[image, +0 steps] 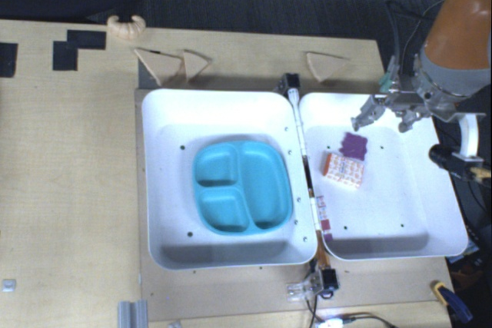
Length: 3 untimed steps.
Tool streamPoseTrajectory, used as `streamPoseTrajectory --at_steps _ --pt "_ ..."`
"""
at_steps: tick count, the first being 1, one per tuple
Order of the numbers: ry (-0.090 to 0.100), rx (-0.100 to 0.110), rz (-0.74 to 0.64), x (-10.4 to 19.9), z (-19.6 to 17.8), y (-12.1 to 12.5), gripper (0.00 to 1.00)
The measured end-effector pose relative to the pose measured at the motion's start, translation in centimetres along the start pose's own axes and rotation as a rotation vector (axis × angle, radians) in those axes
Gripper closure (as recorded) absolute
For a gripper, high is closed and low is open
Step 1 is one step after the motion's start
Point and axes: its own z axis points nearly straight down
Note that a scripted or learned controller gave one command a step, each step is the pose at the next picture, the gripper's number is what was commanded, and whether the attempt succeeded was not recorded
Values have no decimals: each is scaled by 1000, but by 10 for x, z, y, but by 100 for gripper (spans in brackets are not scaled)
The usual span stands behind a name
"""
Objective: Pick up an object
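Observation:
In the right bin lie two small objects: a purple block and, just below and left of it, a patterned orange-and-white packet. My gripper hangs over the upper part of that bin, up and to the right of the purple block. Its fingers are spread apart with nothing between them. The grey arm with its orange band comes in from the upper right.
The left bin holds a blue divided tray. A black divider strip runs between the two bins. Wooden bench surface lies to the left, and cables run at the right edge.

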Motion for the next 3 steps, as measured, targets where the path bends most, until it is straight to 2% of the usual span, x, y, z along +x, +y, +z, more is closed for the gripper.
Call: streamPoseTrajectory --at_steps 1,2,3 --pt "-1 4 5 -61 107 -39 0" --pt "-1 -5 3 -49 176 -52 0" --pt "-3 -11 2 -49 164 -49 100"
